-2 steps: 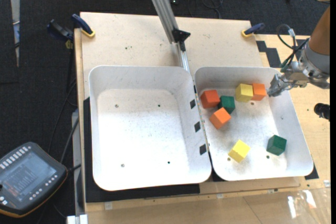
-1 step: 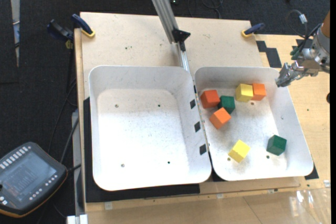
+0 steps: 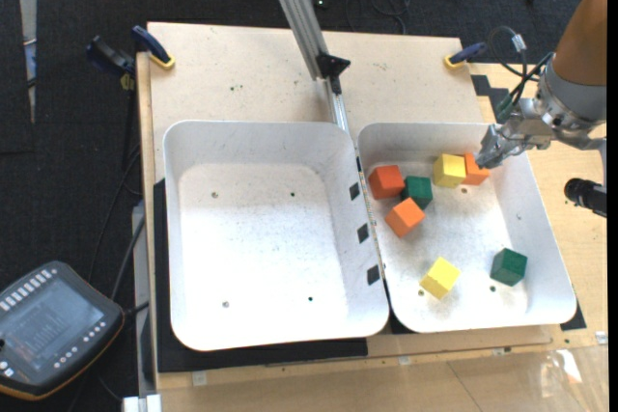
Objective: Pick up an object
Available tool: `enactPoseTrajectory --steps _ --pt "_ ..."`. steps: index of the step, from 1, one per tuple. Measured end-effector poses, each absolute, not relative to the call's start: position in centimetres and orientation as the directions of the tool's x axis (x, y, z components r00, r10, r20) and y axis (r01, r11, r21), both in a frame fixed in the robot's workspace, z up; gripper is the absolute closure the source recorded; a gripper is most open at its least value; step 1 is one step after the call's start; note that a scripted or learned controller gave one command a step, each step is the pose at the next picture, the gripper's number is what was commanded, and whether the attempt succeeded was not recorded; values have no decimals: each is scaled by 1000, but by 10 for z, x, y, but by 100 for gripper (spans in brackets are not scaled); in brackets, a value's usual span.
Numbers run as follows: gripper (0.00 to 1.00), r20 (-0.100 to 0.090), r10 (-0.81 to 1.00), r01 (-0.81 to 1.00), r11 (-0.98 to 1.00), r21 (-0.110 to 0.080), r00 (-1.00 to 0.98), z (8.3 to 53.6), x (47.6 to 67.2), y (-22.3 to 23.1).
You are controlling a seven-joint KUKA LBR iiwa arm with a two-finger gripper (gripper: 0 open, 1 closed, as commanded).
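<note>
Camera view: the claw (image 3: 490, 156) is down in the right bin (image 3: 541, 236), near its far right corner, tips at an orange block (image 3: 476, 171) touching a yellow block (image 3: 449, 170). Whether the claw is open or closed cannot be told. Risk, as a judgement: the crowded neighbour could block one side, so the orange block slips or is pushed away.
</note>
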State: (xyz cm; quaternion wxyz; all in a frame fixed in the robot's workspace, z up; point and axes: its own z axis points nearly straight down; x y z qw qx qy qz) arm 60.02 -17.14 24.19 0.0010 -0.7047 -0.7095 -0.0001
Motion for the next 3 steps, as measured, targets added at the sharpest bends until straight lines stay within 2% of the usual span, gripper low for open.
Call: enactPoseTrajectory --steps 3 --pt "100 2 1000 1000 8 -2 -8 227 572 -6"
